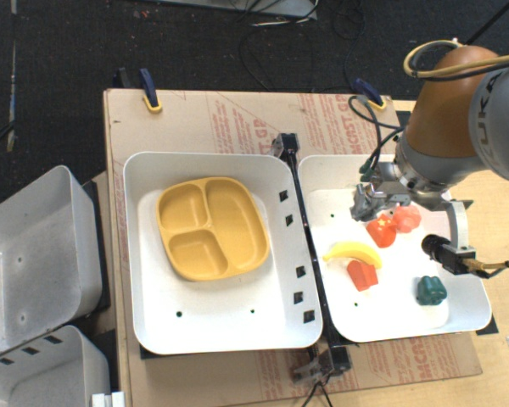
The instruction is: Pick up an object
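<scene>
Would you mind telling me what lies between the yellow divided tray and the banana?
In the camera view, the yellow divided tray sits in the left bin and the banana in the right bin; between them lie bare white bin floor and the two bins' adjoining rims.

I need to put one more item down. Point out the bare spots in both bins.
Left bin: bare floor in front of the yellow tray. Right bin: bare far-left corner behind the banana, plus a near strip. Crowded mid-bin: tool, red pieces, orange block, green item.

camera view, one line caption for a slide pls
KUKA arm's gripper low over small toys in the right bin, beside a red-orange piece; yellow divided tray sits in the left bin.
</scene>
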Action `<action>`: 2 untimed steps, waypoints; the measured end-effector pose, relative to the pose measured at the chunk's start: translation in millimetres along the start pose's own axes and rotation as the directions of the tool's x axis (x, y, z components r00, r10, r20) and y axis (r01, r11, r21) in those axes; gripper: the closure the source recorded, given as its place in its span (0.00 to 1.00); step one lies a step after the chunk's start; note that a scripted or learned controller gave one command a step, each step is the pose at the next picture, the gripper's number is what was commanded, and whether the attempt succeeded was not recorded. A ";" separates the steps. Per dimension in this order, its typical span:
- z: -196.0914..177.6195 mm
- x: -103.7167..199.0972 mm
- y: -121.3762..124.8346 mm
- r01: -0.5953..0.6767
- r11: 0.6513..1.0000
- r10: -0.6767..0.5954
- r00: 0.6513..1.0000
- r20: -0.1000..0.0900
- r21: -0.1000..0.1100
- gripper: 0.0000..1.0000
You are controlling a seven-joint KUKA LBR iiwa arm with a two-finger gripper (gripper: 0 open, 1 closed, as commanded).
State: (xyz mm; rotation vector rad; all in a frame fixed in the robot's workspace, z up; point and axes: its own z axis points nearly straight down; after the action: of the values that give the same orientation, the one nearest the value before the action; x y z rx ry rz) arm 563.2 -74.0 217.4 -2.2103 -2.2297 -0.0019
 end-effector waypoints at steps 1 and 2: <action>-10.4 47.6 9.7 -0.001 1.000 0.001 1.000 0.001 -0.002 1.00; -1.6 97.6 18.3 -0.001 1.000 0.001 1.000 0.002 -0.001 1.00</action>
State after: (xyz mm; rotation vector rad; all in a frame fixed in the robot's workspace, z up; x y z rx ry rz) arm 580.7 23.8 219.2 -2.2124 -2.2303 -0.0012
